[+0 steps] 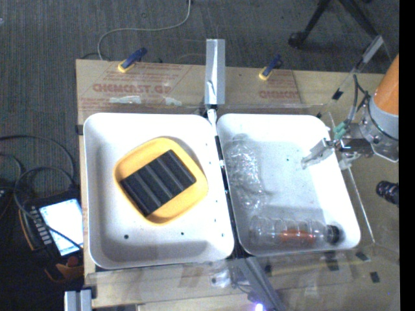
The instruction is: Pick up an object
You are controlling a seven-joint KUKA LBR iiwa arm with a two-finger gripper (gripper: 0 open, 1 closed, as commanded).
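My pincer (pixel 319 153) hangs over the right bin's (pixel 285 129) far right edge; can't tell its state. Bottle (pixel 292 232) lies below-left, crumpled plastic (pixel 243 167) left, yellow dish (pixel 162 179) far left.

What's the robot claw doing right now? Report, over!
Claw over right bin, holding nothing. Clear bottle lying near front wall. Crumpled plastic beside it. Nothing blocking.

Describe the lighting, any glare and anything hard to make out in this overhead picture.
Camera view: even light, soft shadows inside the white bins; the clear bottle and crumpled clear plastic nearly vanish against the white; the pincer looks slightly blurred; a bright glare spot shows at the bottom edge.
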